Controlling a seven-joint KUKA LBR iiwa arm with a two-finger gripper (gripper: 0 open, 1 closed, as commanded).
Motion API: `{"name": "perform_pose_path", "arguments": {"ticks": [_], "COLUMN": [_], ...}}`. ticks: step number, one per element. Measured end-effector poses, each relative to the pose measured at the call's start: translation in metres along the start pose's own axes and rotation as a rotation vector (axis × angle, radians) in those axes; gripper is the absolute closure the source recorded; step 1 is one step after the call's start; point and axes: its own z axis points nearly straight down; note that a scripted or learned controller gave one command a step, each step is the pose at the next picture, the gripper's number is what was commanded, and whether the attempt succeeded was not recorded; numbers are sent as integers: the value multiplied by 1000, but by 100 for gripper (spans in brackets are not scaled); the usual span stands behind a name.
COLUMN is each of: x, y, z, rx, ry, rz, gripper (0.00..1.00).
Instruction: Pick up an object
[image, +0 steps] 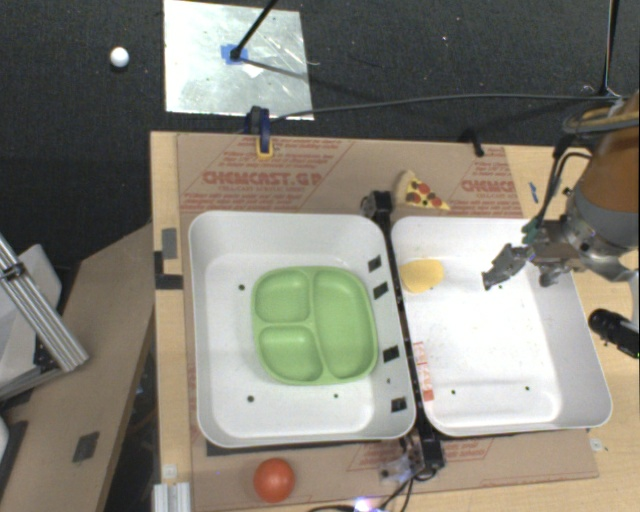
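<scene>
Tool (520, 268) — finger state unclear — hangs over right bin (500, 400), near yellow piece (423, 275).

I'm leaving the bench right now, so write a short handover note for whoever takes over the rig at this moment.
Hand: above the right bin, upper right area, nothing visibly held.
Yellow object: on the right bin's floor near its upper left corner, left of the hand, apart from it.
Green divided tray: in the left bin.
Pizza slice toy and red ball: on the board outside the bins.
Done: nothing picked up yet.
Left: grasp and lift an object; the yellow one is likely nearest.
</scene>
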Motion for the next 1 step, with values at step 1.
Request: {"name": "perform_pose_path", "arguments": {"ticks": [1], "x": [0], "y": [2], "z": [-6], "rx": [-10], "ry": [-1], "rz": [-2], "gripper": [0]}}
